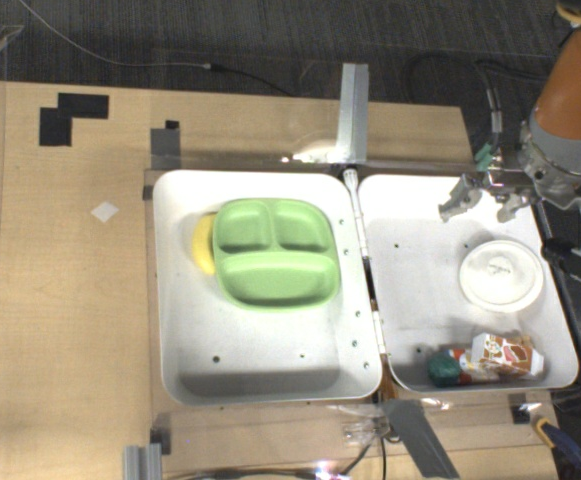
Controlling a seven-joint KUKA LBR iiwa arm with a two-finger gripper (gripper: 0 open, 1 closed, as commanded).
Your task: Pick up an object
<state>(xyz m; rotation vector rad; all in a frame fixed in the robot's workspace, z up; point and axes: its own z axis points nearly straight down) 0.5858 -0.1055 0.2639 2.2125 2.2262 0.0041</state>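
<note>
In the camera view, a wooden bench (60, 298) is seen from above at a slant, bearing two shallow white bins side by side. The left bin (260, 368) holds a green divided tray (273, 251), which lies flat near the bin's far half, its three compartments facing up. A yellow object (202, 245) is partly tucked under the tray's left edge and touches it; what it is cannot be told.

The right bin (410, 298) holds three things. A round white lid or dish (500, 272) lies flat towards the bin's right side. Near the front wall, a small carton with red and brown print (505, 356) lies on its side, and a dark green object (443, 369) is found just beside its left end, touching or nearly touching it. The lid and the carton are set apart from each other.

The arm is seen entering from the right, with its orange band (575, 83) above the grey wrist. The gripper (485, 197) is held over the far right part of the right bin, beyond the white lid and well apart from the carton. Its two fingers are seen spread apart, and nothing is seen between them. A metal post (354, 118) stands at the far end of the divide between the bins.
</note>
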